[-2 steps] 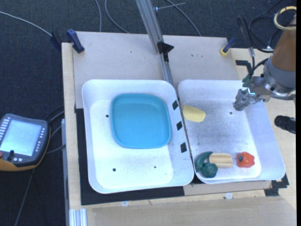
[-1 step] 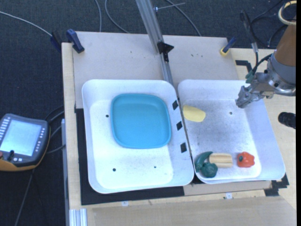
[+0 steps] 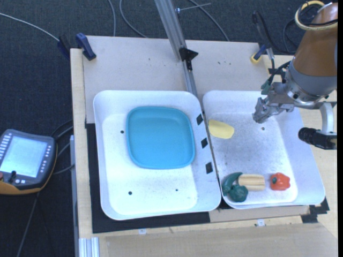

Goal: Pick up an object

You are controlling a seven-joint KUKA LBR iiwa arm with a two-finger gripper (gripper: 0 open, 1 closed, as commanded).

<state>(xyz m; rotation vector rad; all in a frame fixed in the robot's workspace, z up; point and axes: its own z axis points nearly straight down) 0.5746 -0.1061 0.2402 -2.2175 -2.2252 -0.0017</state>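
The right bin holds a yellow lemon-like piece near its left wall. Along its front edge lie a dark green vegetable, a tan block and a red pepper. My gripper hangs over the back part of the right bin, to the right of the yellow piece and apart from it. Nothing shows between its fingers. A blue square plate lies in the left bin.
A metal pole slants down from the top to the divide between the bins. Blue clamps sit at the bench's back corners. A teach pendant lies on the floor at the left. Cables cross the dark floor behind.
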